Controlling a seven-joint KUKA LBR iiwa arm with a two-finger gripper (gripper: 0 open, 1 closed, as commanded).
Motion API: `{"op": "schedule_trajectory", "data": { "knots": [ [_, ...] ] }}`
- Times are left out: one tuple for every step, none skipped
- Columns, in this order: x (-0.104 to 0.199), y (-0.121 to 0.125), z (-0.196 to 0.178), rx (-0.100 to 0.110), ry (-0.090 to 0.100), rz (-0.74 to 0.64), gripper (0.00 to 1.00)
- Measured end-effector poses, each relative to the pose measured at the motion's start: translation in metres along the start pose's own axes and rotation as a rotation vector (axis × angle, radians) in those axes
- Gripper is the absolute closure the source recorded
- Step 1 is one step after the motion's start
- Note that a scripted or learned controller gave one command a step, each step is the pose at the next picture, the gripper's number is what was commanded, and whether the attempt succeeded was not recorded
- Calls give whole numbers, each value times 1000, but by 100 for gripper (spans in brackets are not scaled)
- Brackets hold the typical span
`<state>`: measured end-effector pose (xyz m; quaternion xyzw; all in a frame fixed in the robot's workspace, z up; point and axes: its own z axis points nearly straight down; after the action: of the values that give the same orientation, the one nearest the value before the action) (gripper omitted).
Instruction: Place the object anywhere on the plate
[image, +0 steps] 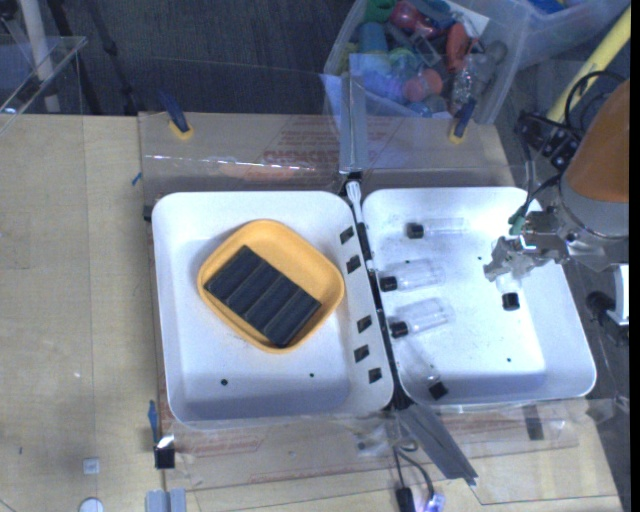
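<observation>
Camera view, slanted down on a pale wooden counter (70, 300) bearing two shallow white bins. In the left bin (200, 385), a yellow plate (302, 252), glossy, squarish with rounded corners and a raised rim, turned cornerwise. Lying flat inside that plate, a dark ribbed slab (262, 293), matte black, rectangular, grooved lengthwise, long axis running from the plate's upper-left edge toward its lower-right edge, wholly within the rim. By judgement the task's object, and so already placed. Well to the right of the plate, over the far side of the right bin (545, 365), the gripper (503, 264), grey metal under an orange-banded wrist; open or closed, cannot tell at this size, and nothing seen held in it. Hence the deciding relation: slab far to the left of the gripper, across the divider, with no grasp on it. Between plate and gripper, three clear vials (408, 273) with black caps, smooth, cylindrical, lying on their sides, caps pointing toward the plate. Just below the gripper, a small black piece (510, 299), too small to name.
</observation>
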<state>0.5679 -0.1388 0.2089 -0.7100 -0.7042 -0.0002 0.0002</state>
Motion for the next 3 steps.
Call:
{"op": "schedule_trajectory", "data": {
  "knots": [
    [22,42,-8,-2,-2,-123,100],
    [44,68,5,-4,-2,-348,100],
    [65,99,-22,-6,-3,-597,100]
  ]
}}
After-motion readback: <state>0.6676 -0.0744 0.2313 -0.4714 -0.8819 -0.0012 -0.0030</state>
